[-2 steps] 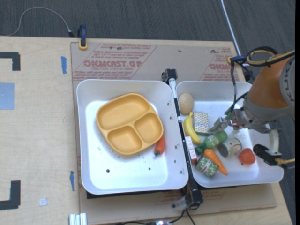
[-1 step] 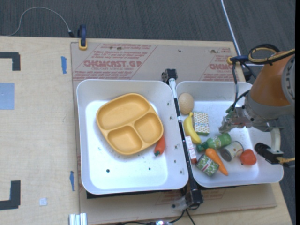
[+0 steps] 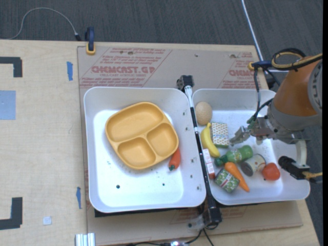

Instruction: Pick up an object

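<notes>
My gripper (image 3: 247,137) hangs open over the middle of the right bin (image 3: 294,188), with nothing between its fingers. Just below it lies a green vegetable (image 3: 239,153). An orange carrot (image 3: 237,175), a small can (image 3: 253,165) and a red tomato (image 3: 271,172) lie nearer the front. A patterned box (image 3: 220,133), a yellow banana (image 3: 207,141) and a tan egg (image 3: 203,113) sit to the gripper's left. A green packet (image 3: 225,181) rests at the bin's front left.
The left bin (image 3: 97,183) holds a yellow divided plate (image 3: 141,134) and a small red pepper (image 3: 175,160) beside it. A black clamp (image 3: 185,82) sits on the ridge between the bins. The arm's orange band (image 3: 297,94) looms over the right bin's far right.
</notes>
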`<action>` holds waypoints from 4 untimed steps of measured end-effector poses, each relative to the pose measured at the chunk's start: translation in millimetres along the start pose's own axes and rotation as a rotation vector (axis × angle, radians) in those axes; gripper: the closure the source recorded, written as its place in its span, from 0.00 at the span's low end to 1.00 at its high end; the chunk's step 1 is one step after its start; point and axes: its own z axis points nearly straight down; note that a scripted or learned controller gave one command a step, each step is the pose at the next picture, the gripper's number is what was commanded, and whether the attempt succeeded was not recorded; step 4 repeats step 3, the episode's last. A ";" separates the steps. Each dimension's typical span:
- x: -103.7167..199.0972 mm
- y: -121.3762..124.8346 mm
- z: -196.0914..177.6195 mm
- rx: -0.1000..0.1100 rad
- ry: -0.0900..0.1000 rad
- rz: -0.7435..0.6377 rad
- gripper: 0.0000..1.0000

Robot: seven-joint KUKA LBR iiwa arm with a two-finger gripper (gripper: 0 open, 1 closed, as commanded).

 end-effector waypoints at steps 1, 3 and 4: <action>49.6 -29.0 14.9 -0.014 -0.011 0.004 0.00; 104.3 -71.1 -80.5 0.003 0.002 -0.002 1.00; 104.3 -71.1 -80.5 0.003 0.002 -0.002 1.00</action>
